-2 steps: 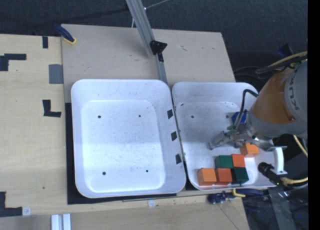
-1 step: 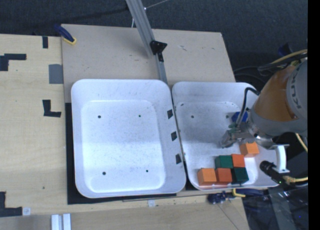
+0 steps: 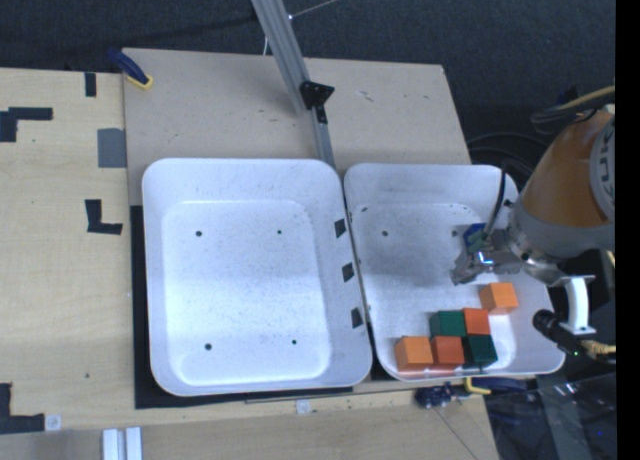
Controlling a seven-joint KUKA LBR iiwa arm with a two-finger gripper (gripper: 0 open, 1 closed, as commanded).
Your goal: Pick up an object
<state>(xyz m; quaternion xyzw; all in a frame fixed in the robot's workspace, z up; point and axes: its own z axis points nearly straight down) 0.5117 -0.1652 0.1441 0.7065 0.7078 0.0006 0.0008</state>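
The pale wooden bench [image 3: 250, 98] carries two shallow white plastic bins side by side: the left bin [image 3: 245, 278] and the right bin [image 3: 420, 208]. My grey arm with its orange band [image 3: 565, 188] reaches in over the right bin, and my two-finger metal pincer [image 3: 472, 263] hangs low above its floor — I cannot tell how it is set. Small orange and dark green blocks [image 3: 450, 340] cluster in the near right corner, one lone orange block [image 3: 498, 296] just beside my pincer.
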